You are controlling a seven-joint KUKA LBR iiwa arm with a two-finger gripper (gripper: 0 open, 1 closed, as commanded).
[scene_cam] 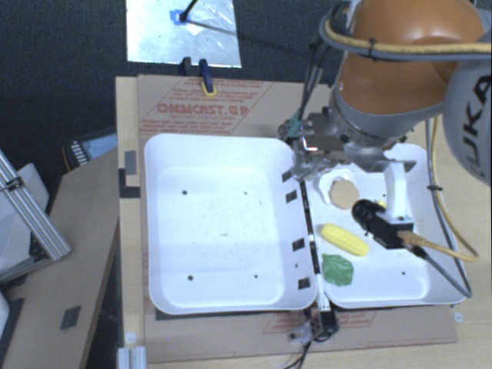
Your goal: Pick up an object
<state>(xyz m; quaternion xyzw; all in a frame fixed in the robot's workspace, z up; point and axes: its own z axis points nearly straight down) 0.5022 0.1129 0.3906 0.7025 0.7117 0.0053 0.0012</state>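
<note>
The grey arm with its orange band reached in over the right-hand shallow white bin (401, 277), its gripper (329, 162) low near that bin's far left corner, close to the divide between the two bins. The bulk of the wrist hid the claw, so whether it stood apart or together could not be told, and nothing could be seen held in it.

Three candidates lay in the right bin. A tan, round, flat disc (344, 193) sat just beside the gripper, the nearest of them. A yellow oblong plastic piece (346, 241) lay nearer the camera, and a green crumpled lump (337, 269) lay just past it, close to the bin's inner wall. The left-hand shallow white bin (157, 206) held nothing to grasp.

The step appeared to be the approach or descent before a grasp. The next move probably called for centring over the tan disc, going down squarely and closing; its flatness could let it slip.
</note>
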